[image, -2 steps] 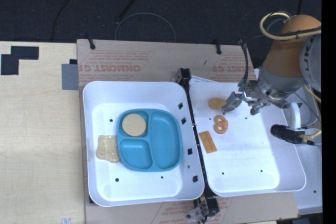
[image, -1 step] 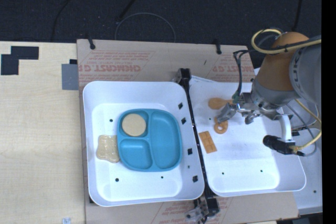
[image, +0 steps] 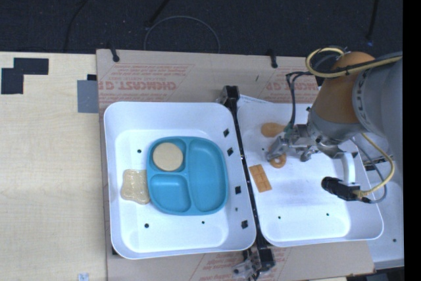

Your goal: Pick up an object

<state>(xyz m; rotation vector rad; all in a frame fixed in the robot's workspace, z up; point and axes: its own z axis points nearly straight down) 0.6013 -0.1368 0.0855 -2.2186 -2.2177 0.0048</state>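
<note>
My gripper (image: pixel 281 149) is low in the right bin (image: pixel 316 227), near its left half. A small tan ring-shaped piece (image: pixel 279 160) lies right under its tip, partly covered by it. Just behind the gripper sits an orange-brown oval piece (image: pixel 271 129). An orange flat rectangle (image: pixel 260 178) lies on the bin floor to the front left of the gripper, apart from it. The grey arm with its orange band (image: pixel 348 92) comes in from the right.
The left bin (image: pixel 125 135) holds a blue divided plate (image: pixel 197 184) with a round tan disc (image: pixel 167 156) in its back-left compartment. A pale yellow lumpy piece (image: pixel 135 185) lies beside the plate's left edge. A black cable fitting (image: pixel 341 187) hangs over the right bin.
</note>
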